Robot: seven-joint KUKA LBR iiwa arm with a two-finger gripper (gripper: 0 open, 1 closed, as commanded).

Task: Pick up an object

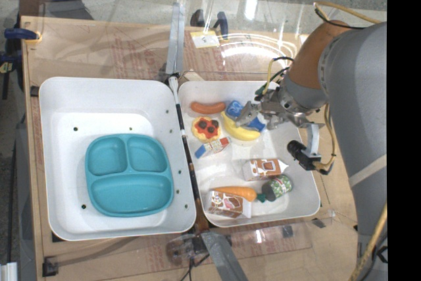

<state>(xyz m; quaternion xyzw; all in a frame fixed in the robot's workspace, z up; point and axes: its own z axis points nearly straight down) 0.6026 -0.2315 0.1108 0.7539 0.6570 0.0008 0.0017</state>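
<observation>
The gripper (253, 116) is hanging low over the banana (241, 131), in the right bin (304, 206) toward twelve o'clock. How wide it is standing, I cannot tell.

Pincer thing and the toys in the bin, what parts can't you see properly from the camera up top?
- Pincer, camera view: its tips blur into the blue block and banana, so what it grips is unclear.
- Blue block: partly covered by the pincer.
- Milk carton and brown carton: print too small to read.
- Arm: cut off by the right edge.
</observation>
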